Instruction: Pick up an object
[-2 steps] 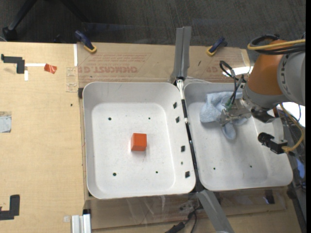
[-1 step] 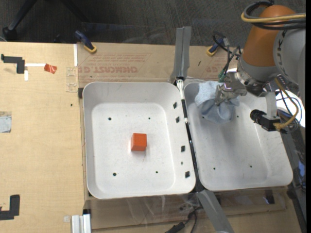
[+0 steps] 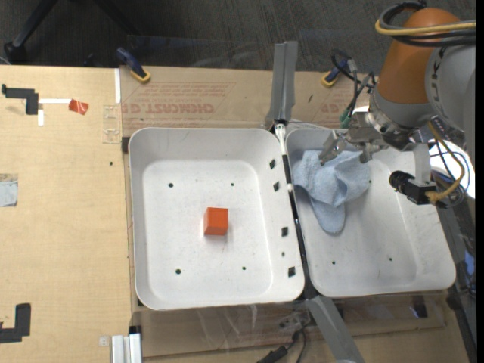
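Observation:
A light blue cloth (image 3: pixel 331 184) lies crumpled in the right bin (image 3: pixel 393 263), against its left wall near the back. My gripper (image 3: pixel 345 152) hangs right over the cloth's upper part, its two fingers spread apart and pointing down at the fabric. Nothing sits between the fingers. A small orange-red cube (image 3: pixel 216 221) rests alone in the middle of the left bin (image 3: pixel 162 271), far from the gripper.
A grey divider bar (image 3: pixel 284 89) runs between the bins at the back. Clamps (image 3: pixel 134 65) hold the cardboard behind the bins. A black fitting with cables (image 3: pixel 412 186) hangs off the arm over the right bin. A wooden board (image 3: pixel 53 225) lies to the left.

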### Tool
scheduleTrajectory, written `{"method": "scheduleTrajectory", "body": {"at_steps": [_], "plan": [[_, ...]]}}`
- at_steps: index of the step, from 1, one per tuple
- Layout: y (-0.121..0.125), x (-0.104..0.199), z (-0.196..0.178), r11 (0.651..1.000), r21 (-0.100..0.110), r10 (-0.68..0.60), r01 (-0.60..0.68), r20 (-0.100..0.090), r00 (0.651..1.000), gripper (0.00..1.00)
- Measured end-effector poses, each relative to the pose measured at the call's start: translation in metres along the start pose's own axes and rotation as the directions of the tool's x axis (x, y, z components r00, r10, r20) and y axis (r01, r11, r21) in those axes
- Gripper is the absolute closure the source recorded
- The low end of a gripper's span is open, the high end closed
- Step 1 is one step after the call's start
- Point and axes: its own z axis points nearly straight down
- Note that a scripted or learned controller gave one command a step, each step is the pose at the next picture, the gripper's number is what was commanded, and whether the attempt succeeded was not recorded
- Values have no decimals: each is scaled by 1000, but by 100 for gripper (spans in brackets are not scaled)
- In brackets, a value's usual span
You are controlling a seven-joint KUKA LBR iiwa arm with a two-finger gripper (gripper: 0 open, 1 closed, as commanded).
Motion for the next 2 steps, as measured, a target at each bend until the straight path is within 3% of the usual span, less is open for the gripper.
{"method": "scheduleTrajectory", "body": {"at_steps": [1, 2], "plan": [[-22, -51, 96, 1000, -7, 14, -14, 0, 1000, 0], [32, -109, 97, 998, -4, 67, -67, 0, 998, 0]]}}
